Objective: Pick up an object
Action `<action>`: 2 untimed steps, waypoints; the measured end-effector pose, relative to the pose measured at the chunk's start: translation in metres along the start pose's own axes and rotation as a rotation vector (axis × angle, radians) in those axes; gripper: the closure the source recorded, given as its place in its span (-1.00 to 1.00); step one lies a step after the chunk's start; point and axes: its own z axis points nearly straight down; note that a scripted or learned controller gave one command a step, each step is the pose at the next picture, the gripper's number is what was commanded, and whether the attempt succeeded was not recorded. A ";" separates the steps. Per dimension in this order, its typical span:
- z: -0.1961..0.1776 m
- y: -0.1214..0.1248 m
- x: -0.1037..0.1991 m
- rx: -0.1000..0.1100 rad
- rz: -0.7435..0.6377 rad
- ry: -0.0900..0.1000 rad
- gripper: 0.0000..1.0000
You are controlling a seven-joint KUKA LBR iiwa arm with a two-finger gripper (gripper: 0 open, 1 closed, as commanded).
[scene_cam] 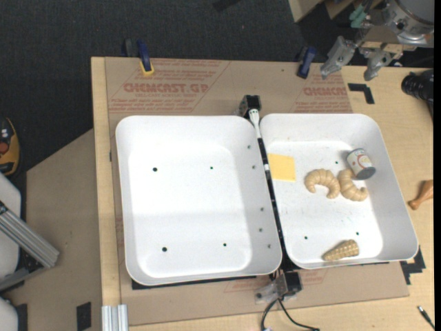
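Above right bin (386, 205) far edge: gripper (353, 59) spread wide, holding nothing; 2 croissants (336, 183) below.

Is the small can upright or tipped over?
Tipped: the small can lies on its side in the right bin, round end showing.

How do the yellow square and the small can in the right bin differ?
The yellow square is flat and thin, lying by the bin's left wall; the small can is a rounded cylinder on its side near the right wall. The square is plain yellow; the can is white and grey. Both sit in the right bin.
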 end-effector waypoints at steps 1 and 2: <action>0.000 -0.001 -0.001 0.015 0.003 -0.001 1.00; 0.115 -0.048 0.087 0.036 -0.003 0.006 1.00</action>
